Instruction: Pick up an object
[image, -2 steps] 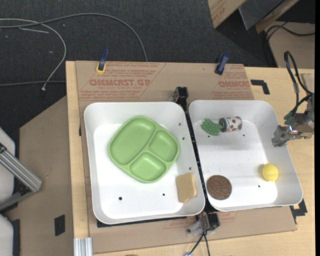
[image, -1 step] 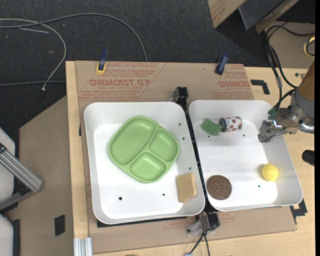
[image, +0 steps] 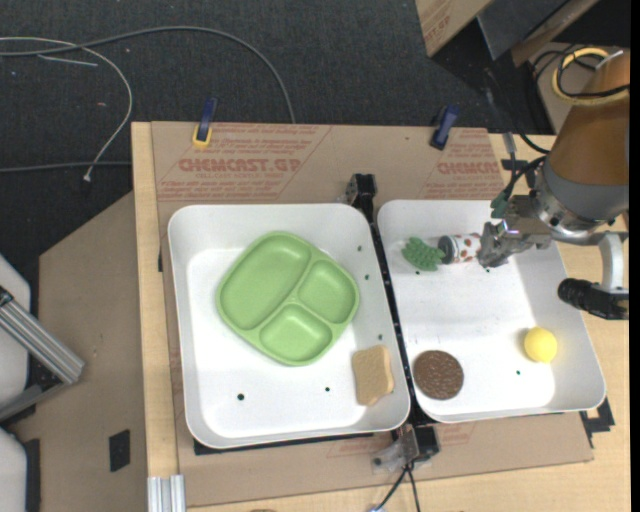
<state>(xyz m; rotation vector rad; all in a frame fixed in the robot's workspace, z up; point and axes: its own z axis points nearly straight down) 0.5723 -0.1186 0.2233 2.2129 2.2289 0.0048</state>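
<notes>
Across two bins (image: 190, 300) lie six objects, one green tray (image: 288, 297) among them; claw (image: 497, 245) state unclear.

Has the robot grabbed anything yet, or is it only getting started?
Nothing looks picked up yet. The yellow ball, brown disc and green toy all lie in the right bin; the green plate and tan block lie in the left bin. The hand is low at the right bin's far side, beside a small red-and-white object. Gripping and lifting are left.
</notes>
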